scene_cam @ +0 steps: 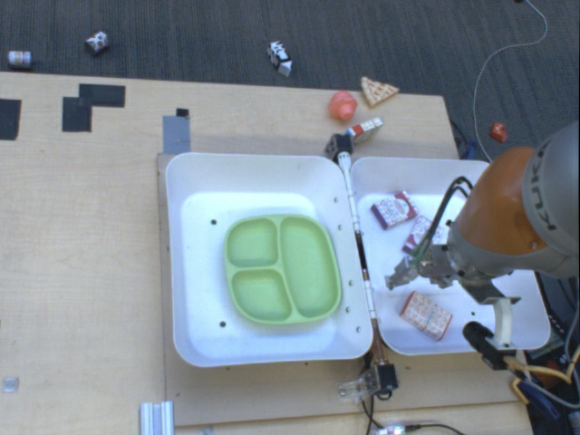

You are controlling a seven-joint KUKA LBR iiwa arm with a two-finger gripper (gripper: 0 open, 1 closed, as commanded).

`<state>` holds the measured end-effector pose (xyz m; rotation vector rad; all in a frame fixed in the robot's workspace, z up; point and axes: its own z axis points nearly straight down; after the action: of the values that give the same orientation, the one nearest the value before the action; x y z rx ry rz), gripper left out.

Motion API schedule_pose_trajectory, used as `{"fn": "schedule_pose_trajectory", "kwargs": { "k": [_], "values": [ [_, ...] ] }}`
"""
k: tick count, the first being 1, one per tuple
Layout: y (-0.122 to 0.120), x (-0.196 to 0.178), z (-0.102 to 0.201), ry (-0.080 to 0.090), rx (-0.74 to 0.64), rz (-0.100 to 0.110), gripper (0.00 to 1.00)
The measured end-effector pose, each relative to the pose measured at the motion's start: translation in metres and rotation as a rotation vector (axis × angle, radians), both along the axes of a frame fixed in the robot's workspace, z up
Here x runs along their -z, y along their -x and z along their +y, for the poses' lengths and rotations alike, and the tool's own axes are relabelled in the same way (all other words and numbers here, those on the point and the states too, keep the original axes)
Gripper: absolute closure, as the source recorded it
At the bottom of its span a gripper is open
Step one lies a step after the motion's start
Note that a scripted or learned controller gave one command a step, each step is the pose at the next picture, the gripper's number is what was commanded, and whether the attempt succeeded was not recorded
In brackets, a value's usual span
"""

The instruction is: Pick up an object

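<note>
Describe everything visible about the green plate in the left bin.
The green plate is a pale green, plastic-looking tray with rounded corners and three compartments: two smaller ones on its left half, one long one on the right. It lies flat, slightly rotated, near the middle of the left bin, resting on the white floor. Nothing lies in it and nothing else touches it.
</note>
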<state>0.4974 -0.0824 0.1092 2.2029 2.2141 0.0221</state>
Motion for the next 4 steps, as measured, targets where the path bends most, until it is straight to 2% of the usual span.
{"fn": "schedule_pose_trajectory", "kwargs": {
  "k": [1, 2, 3, 4],
  "values": [
    [0.008, 0.022, -0.003, -0.003, 0.003, 0.014, 0.0],
    [0.006, 0.011, -0.003, -0.002, 0.001, 0.008, 1.0],
    [0.006, 0.011, -0.003, -0.002, 0.001, 0.008, 0.0],
    [0.004, 0.0, -0.002, -0.003, -0.001, 0.004, 1.0]
  ]
}}
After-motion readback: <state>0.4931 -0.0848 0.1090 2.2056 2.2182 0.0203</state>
